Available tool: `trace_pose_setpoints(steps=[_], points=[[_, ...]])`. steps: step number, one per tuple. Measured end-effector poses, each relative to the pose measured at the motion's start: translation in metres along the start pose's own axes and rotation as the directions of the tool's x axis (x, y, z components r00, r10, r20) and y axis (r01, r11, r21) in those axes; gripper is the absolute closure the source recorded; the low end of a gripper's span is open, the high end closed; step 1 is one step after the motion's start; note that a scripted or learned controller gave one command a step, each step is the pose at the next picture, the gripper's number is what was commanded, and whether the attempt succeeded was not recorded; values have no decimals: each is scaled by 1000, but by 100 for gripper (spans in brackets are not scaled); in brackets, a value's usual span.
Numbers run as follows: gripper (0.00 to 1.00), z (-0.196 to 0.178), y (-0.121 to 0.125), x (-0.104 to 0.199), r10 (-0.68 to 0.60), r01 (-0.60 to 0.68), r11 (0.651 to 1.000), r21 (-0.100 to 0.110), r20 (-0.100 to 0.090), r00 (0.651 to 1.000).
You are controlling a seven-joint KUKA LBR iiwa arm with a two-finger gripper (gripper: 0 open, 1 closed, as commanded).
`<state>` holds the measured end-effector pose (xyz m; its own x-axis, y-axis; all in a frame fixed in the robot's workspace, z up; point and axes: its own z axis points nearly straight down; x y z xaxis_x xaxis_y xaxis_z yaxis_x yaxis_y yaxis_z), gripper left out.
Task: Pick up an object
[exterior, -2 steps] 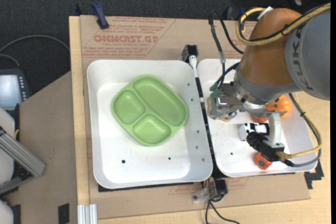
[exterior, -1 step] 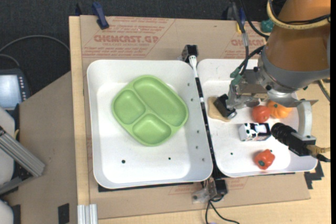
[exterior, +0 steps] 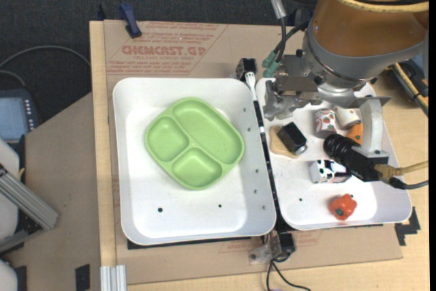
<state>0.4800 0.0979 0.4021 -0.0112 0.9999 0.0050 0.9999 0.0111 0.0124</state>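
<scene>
Arm point(exterior: 368, 10) is poised over right bin point(exterior: 306, 211); gripper point(exterior: 279, 102) state cannot be told. Approach is judged underway; descent onto block point(exterior: 293, 137) is needed.

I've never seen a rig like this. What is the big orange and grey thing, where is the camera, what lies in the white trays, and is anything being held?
The big shape is a robot arm reaching in from the right, and its gripper hangs over the right bin. The one camera is fixed above the bench and looks down at a slant.

The left bin holds a green divided plate. The right bin holds:
- a black block resting on a tan piece
- a black-and-white toy
- a red-orange toy
- a small orange-and-white thing

I see nothing held by the gripper.
</scene>
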Motion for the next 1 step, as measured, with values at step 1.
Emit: trace_pose_setpoints(steps=[1], points=[[100,9,-1,-27,14,-14,1000,15,6,1000]])
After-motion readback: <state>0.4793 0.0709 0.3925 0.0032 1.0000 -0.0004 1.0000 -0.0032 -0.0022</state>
